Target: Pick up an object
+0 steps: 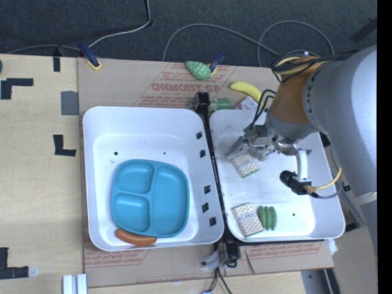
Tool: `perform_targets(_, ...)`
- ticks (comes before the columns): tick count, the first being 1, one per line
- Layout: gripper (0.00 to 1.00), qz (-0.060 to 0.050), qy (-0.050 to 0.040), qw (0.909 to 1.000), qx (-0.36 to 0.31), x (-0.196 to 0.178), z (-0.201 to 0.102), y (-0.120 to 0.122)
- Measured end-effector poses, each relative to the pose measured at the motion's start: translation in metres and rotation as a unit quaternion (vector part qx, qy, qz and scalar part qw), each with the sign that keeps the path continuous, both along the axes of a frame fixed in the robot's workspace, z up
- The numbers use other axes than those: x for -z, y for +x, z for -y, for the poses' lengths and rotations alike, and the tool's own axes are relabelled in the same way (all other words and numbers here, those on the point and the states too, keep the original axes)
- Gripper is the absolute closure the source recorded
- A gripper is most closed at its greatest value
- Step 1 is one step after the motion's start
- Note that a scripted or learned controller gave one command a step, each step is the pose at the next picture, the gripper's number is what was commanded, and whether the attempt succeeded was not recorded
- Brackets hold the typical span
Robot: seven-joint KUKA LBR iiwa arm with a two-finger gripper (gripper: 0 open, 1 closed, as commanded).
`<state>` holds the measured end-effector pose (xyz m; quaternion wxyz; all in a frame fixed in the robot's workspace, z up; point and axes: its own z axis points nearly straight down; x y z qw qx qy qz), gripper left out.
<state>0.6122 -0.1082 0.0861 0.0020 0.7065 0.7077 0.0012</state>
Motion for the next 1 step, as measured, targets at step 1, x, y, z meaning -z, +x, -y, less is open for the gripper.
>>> perform_targets(1,0.00,0.000,-0.0005,1.0000,0.000,0.0001,-0.0089,-0.0024)
